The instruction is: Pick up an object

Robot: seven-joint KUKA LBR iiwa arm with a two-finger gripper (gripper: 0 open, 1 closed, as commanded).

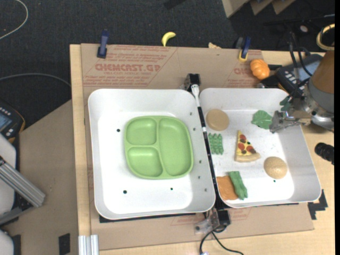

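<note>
in the camera view, the gripper sits low at the right bin's upper right, just beside a green leaf piece; whether its fingers are spread cannot be told. a pizza slice lies mid-bin.

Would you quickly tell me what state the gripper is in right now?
Gripper: beside the green leaf in the right bin; state cannot be told.

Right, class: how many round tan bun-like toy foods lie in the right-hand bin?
2. One bun lies near the right bin's upper-left corner; the other bun sits lower right, beside the pizza slice. None looks hidden.
</note>
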